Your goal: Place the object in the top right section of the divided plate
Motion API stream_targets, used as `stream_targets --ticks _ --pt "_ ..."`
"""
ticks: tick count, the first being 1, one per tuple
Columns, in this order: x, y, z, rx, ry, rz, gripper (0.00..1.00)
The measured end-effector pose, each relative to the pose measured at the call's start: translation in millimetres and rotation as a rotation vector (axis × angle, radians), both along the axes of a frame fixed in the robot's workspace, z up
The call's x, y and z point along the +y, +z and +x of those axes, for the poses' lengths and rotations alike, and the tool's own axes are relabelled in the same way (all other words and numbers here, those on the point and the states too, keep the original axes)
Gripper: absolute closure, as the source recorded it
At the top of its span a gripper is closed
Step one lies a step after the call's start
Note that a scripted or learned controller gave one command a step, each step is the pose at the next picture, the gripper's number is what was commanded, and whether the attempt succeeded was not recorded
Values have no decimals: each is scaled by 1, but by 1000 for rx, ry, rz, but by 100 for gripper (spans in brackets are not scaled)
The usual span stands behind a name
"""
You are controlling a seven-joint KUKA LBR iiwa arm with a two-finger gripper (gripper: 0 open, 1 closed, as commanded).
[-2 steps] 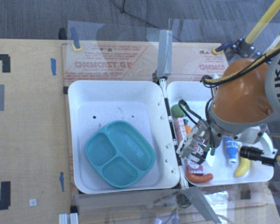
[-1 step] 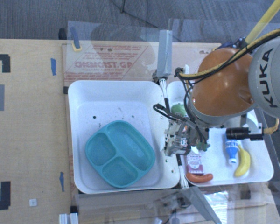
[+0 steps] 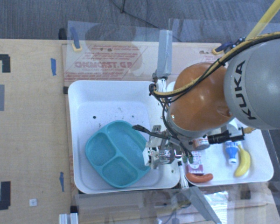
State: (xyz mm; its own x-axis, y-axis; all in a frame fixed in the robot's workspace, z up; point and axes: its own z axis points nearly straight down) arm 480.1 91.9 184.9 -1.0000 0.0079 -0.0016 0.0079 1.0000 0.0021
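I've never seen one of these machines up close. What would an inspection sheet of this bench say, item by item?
Surface: wooden bench bearing two shallow white bins, left bin and right bin.
Job's things: teal divided plate lies in the left bin, its sections bare; which object is meant for it cannot be told.
Clutter: banana, small blue-and-white tube and a red sausage-shaped item in the right bin.
Grippers: gripper sits at the plate's right edge; whether it holds anything is unclear.
Cables: black and yellow cables run along the grey-and-orange arm.
Surroundings: grey floor, blue tape on the bench.
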Motion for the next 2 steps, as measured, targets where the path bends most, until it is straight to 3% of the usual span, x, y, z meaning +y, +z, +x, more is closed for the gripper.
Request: stream_targets --ticks 1,2 --pt "30 32 35 -2 -580 1 100" --pt "10 113 0 -4 -236 0 100"
